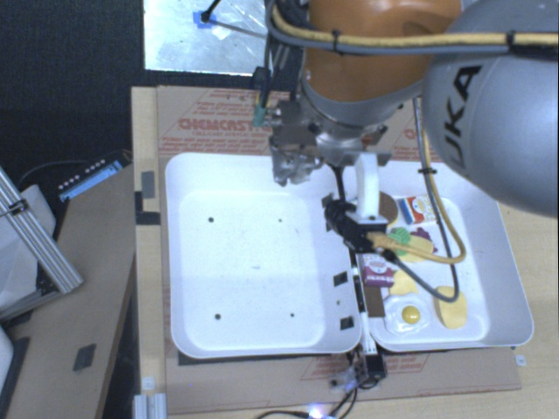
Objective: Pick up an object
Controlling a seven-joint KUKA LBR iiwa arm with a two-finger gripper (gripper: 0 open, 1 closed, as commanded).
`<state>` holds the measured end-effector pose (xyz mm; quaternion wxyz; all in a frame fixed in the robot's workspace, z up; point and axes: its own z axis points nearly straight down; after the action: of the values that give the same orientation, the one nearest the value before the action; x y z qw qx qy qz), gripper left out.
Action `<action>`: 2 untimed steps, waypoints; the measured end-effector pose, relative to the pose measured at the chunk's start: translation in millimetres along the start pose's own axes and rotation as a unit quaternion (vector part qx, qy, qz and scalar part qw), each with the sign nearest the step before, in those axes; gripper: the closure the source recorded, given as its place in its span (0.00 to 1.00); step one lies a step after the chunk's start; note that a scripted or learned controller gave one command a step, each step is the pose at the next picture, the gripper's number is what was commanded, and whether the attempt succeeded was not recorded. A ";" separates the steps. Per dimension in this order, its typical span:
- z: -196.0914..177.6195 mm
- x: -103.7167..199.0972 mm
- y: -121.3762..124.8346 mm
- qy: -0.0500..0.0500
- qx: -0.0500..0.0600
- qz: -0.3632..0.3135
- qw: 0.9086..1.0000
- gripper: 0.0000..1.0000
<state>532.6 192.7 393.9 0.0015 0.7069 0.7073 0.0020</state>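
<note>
arm: big and grey, reached in from the right, close to the camera | orange band: round and wide, at the top of the view, just above the wrist | wrist: grey, pointed down | gripper: small, grey and shiny, hung under the wrist, a bit to its left, pointed down

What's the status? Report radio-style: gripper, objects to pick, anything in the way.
Gripper over far edge of left bin, nothing seen held. Toy fried egg and other small items in right bin. Arm overhangs that bin.
</note>
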 end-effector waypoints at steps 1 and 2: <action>95.8 29.5 -41.5 -0.001 0.007 -0.003 1.000 1.00; 29.6 37.4 -46.1 0.002 0.000 -0.003 1.000 1.00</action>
<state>486.7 230.1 364.1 0.0007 0.7048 0.7094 0.0035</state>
